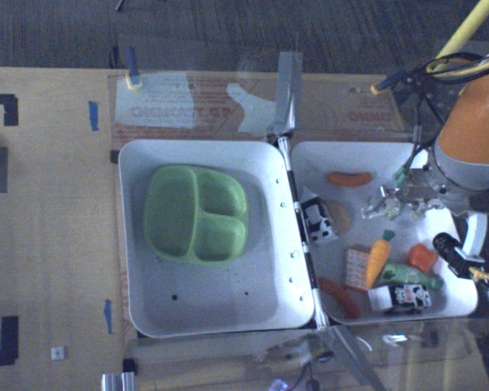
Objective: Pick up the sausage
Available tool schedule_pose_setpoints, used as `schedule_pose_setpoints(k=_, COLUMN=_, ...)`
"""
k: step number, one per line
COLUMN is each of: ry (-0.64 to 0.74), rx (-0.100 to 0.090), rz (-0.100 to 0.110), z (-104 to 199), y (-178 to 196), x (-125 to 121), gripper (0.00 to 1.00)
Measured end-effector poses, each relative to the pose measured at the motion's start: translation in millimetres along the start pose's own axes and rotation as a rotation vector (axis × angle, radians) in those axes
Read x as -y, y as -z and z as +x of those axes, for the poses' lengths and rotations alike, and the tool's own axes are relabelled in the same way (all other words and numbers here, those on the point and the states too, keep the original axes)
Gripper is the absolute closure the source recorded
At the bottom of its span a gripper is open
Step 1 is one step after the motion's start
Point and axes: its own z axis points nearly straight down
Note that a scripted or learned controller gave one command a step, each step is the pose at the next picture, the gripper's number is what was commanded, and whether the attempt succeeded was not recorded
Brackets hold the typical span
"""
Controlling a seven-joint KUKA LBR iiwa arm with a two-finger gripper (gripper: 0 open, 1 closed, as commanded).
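left bin [138, 300]: holds 1 green plate [197, 213] with 3 compartments. Not part of this pick.
right bin [314, 165]: all the clutter is here, mostly in the near half.
black-and-white block [318, 221]: against the right bin's left wall.
red piece [342, 296]: long and thin, near-left corner. Looks like a decoy for the target.
sausage [350, 178]: orange-red, lying flat near the far wall on bare floor, touching nothing.
carrot [378, 256]: tilted, overlapping a pale cracker [357, 267].
gripper [398, 205]: over the right bin, just right of the sausage and slightly nearer, clearly apart from it.
jaws: cannot tell, just a metallic blur. Nothing visibly held.
risk 1: descent from here lands beside the sausage, so it needs a shift left and toward the far wall.
risk 2: round body could roll away if the jaws close off-centre.
risk 3: program locks onto the red piece instead.
hard to see: gripper height above the floor, and the items at the near-right corner, which are jumbled together.
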Motion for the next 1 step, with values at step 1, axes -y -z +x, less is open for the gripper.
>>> schedule_pose_setpoints(k=1, ry=0.106, rx=0.004, rz=-0.01, z=0.0, y=-57.1, x=-66.9, gripper=0.0)
